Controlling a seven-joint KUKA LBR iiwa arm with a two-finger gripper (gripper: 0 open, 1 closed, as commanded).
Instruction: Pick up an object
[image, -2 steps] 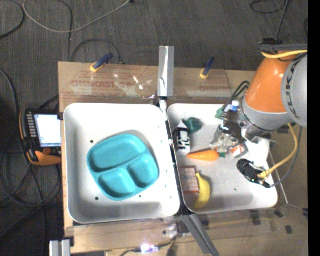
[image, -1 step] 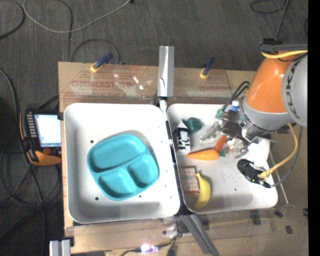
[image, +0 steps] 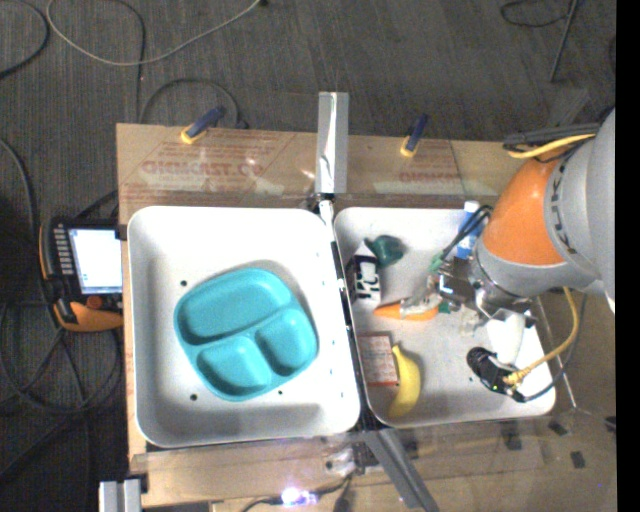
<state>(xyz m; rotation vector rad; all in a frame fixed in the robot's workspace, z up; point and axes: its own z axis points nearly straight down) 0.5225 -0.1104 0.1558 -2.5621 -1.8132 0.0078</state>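
Note:
The right bin holds an orange carrot near its middle and a yellow banana toward the front. A dark teal object lies at the back left, and a black-and-white item sits by the left wall. My gripper hangs low over the bin at the carrot's right end, under the orange-banded wrist. The wrist and its cabling hide the fingertips, and nothing is seen held.
A red-and-white flat packet lies beside the banana against the left wall. The left bin carries a teal divided plate. A metal post rises behind the wall between the bins. A handheld screen unit sits left of the bench.

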